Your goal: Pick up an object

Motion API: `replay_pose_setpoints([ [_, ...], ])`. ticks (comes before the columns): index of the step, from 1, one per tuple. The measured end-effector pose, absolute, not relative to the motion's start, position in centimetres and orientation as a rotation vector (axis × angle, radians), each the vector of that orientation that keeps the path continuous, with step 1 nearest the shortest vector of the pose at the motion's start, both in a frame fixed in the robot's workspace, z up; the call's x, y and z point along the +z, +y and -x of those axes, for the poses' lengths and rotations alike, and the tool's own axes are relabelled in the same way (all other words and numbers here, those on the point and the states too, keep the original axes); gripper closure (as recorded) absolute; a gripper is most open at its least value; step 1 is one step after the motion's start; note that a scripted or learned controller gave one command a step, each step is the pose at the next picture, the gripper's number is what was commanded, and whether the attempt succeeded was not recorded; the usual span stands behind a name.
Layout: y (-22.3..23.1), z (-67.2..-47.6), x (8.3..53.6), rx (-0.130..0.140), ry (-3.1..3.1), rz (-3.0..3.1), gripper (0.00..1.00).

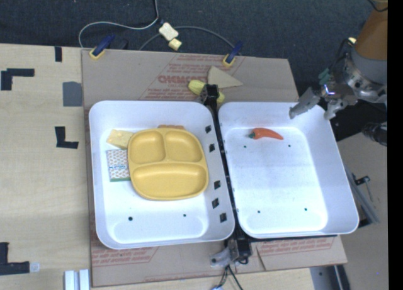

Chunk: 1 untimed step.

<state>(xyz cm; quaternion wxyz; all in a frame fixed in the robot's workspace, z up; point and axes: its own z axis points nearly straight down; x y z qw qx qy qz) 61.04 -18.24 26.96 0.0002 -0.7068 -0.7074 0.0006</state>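
Camera view: two white bins [101, 175] on cardboard [182, 75] over dark carpet [252, 5]; the pincer [315, 103] hangs released, holding nothing.

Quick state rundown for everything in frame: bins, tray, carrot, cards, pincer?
Pincer: above the right bin's top right rim, holding nothing visible.
Carrot: lying flat in the right bin, near its top edge, untouched.
Yellow divided tray: right side up in the left bin.
Patterned card: flat, tucked against the tray's left edge.
Pale yellow piece: flat, partly under the tray.
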Motion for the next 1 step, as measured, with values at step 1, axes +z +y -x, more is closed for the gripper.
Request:
replay_pose_setpoints([
  [1,-13.66,-66.96,18.81,0.003,-2.226,2.212,0.0],
])
